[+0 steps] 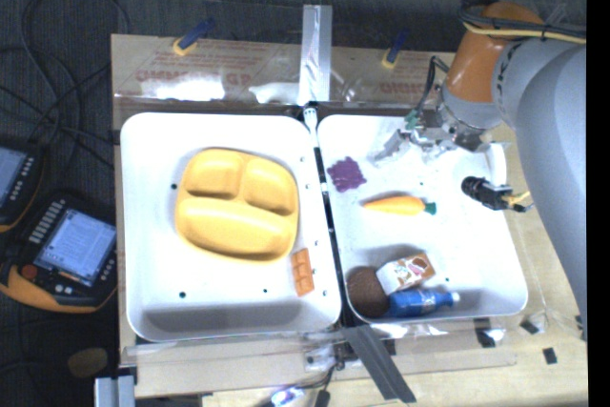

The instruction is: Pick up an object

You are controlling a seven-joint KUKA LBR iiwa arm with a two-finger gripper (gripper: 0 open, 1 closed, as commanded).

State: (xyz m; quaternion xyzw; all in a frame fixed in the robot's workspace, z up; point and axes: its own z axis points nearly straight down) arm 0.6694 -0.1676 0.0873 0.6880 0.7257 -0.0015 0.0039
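My gripper (pixel 394 148) hangs over the far part of the right bin (pixel 477 248), reaching in from the right. It holds nothing that I can see. A purple bunch of grapes (pixel 346 173) lies just left of and below it. An orange carrot with a green tip (pixel 396 203) lies in the middle of that bin. At the near edge sit a brown ball (pixel 364 290), a small carton (pixel 406 273) and a blue bottle (pixel 422 302), close together.
The left bin (pixel 152 281) holds a yellow compartment plate (pixel 237 203) and a small orange block (pixel 302 273) near the divider. A handheld controller (pixel 62 248) lies off the bench at the left. The grey arm (pixel 558 129) fills the right side.
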